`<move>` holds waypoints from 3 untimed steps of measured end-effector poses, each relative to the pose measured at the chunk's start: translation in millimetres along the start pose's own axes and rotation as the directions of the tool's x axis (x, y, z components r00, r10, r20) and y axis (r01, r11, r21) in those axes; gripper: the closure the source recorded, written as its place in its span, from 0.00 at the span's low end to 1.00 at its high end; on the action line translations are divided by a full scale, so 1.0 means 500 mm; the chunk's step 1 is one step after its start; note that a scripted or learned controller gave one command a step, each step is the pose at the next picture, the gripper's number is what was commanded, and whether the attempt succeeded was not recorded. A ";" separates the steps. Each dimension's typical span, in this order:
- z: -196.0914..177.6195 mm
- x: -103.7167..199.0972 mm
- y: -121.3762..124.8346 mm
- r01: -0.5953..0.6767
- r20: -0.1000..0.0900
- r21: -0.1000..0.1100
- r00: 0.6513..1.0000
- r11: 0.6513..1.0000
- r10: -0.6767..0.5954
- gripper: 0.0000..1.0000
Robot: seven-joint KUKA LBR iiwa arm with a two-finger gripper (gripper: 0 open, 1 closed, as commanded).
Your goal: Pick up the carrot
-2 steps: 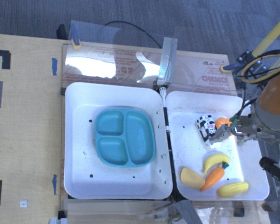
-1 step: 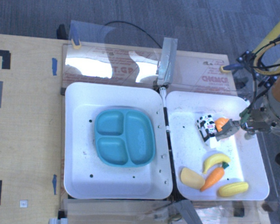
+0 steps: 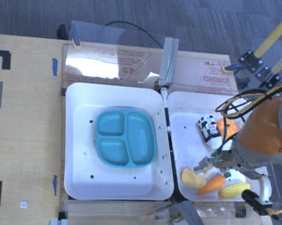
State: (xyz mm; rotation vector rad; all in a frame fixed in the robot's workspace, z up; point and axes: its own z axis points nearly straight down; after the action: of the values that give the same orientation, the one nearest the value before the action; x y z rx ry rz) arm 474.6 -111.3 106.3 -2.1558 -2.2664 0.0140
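The carrot (image 3: 212, 184) lies in the right bin (image 3: 188, 132), near its front edge, with its long axis slanted: the thick end is up toward the right and the narrow tip points down toward the lower left; it sits between a pale yellow piece (image 3: 192, 178) on its left, which its tip nearly touches, and a brighter yellow piece (image 3: 234, 189) on its right; the gripper (image 3: 209, 163) hangs just above and behind the carrot, reached in from the right under the grey and orange arm (image 3: 262, 135); whether it is parted or closed cannot be told from this angle, and nothing is seen gripped in it; further back in the same bin are a small black-and-white toy (image 3: 208, 127) and an orange object (image 3: 226, 128) just beside it, partly hidden by cables; the left bin (image 3: 79, 168) holds a teal divided plate (image 3: 126, 138) of three compartments; red printing shows on the clear sheet (image 3: 135, 61) behind the bins, too blurred and reversed to read.
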 end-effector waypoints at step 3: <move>-0.328 -0.224 -0.006 0.165 0.007 -0.016 0.986 0.986 -0.165 0.00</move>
State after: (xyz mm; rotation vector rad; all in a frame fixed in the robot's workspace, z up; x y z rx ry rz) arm 479.9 -223.7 269.8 -1.9695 -2.4486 -0.0002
